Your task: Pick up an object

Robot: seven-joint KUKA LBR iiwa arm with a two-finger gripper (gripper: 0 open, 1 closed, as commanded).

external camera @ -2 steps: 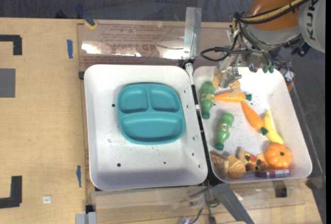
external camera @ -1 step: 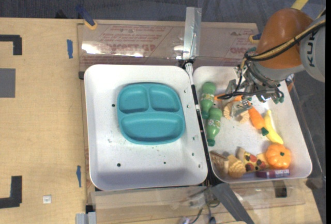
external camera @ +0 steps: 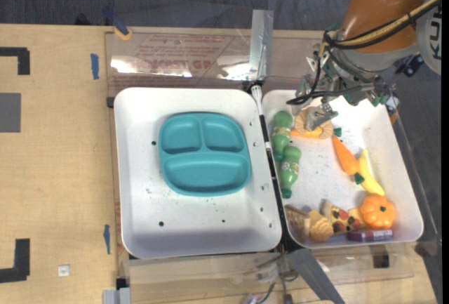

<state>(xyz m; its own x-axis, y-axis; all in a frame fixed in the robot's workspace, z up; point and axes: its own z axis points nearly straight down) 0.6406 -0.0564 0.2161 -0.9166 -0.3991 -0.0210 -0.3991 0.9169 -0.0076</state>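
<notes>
My gripper [external camera: 320, 114] hangs low over the back left part of the right bin [external camera: 403, 155], under the orange wrist band. Right below it lies a flat orange and tan food piece [external camera: 307, 130], partly covered by the gripper. I see nothing lifted off the bin floor. Green toy vegetables [external camera: 285, 148] lie in a row along the bin's left wall, just left of the gripper. An orange carrot [external camera: 344, 155] and a yellow banana [external camera: 371, 180] lie to its front right.
An orange pumpkin [external camera: 377, 211], a purple item [external camera: 365, 234], a pizza slice [external camera: 344, 215] and bread pieces [external camera: 321, 227] crowd the right bin's front edge. The left bin [external camera: 133, 176] holds a teal divided plate [external camera: 203, 154]. A metal post [external camera: 260, 43] stands behind the divider.
</notes>
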